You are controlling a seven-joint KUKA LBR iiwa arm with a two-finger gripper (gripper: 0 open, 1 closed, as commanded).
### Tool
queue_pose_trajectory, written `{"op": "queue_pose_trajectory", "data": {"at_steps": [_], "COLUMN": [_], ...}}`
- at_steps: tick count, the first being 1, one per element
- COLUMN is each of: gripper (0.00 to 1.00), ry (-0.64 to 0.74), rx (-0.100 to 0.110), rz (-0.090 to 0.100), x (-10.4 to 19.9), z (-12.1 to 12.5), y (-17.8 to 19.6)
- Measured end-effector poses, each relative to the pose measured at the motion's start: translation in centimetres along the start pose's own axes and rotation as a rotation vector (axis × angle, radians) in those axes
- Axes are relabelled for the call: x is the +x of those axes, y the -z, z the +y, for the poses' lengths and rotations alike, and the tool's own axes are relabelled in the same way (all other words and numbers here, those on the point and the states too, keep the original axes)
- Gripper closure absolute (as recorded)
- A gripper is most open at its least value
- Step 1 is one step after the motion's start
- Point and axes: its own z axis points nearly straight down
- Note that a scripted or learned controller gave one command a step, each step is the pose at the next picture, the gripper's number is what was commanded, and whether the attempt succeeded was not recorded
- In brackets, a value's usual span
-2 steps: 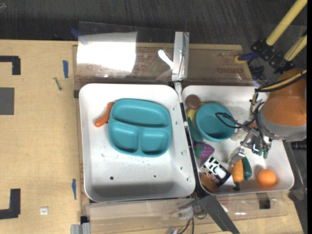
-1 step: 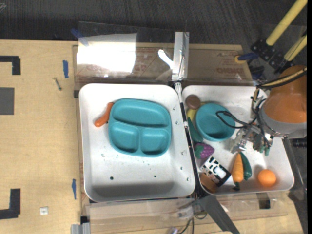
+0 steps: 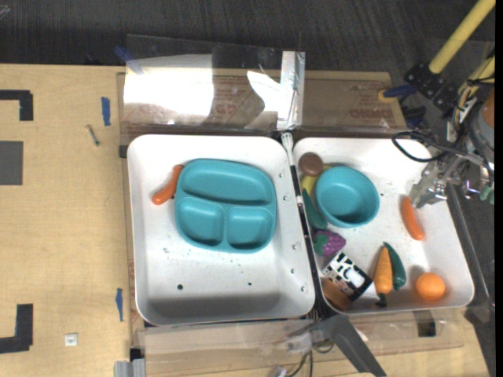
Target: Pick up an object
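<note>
Hovering pincer [image 3: 431, 191], jaw opening unclear.

Both white bins [image 3: 149, 289] look like smooth glossy plastic, as do the teal divided plate [image 3: 224, 203] and bowl [image 3: 346, 196]; the bench [image 3: 55, 226] looks matt wood.

Lying flat in right bin [image 3: 460, 234]: teal bowl [image 3: 346, 195] upright at far left; orange carrot [image 3: 412, 217] at right; orange ball [image 3: 430, 287] at near right corner; carrot toy [image 3: 383, 270] just left of ball.
</note>
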Motion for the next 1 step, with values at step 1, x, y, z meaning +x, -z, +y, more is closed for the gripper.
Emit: {"op": "queue_pose_trajectory", "data": {"at_steps": [1], "gripper": [0.0], "ry": [0.0], "rx": [0.0], "rz": [0.009], "x": [0.18], "z": [0.03], "y": [-0.41]}}
